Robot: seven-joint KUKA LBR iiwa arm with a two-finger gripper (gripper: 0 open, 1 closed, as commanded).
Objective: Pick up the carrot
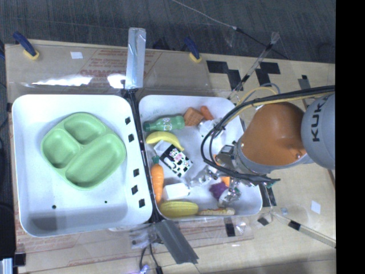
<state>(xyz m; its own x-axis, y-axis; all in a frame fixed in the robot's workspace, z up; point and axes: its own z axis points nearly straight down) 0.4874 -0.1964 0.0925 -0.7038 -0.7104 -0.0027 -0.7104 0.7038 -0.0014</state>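
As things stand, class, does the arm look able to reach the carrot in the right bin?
Probably yes. The carrot lies uncovered from above by the bin's left wall, and the gripper hangs over the same bin. The black-and-white carton and banana crowd its upper end.

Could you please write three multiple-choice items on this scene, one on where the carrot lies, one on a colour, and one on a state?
1. Where does the carrot lie?
A. In the right bin, by its left wall
B. On the green plate
C. On the bench outside the bins

2. What colour is the divided plate in the left bin?
A. Red
B. Green
C. Blue

3. How does the carrot stand to the pincer?
A. Gripped between its fingers
B. Lying in the bin, apart from it
C. Lifted above the bin

Answers: 1 A, as the carrot rests along the divider side of the right bin, below the banana. 2 B, as the three-compartment plate is light green. 3 B, as the carrot lies flat among the toys, well left of the pincer.
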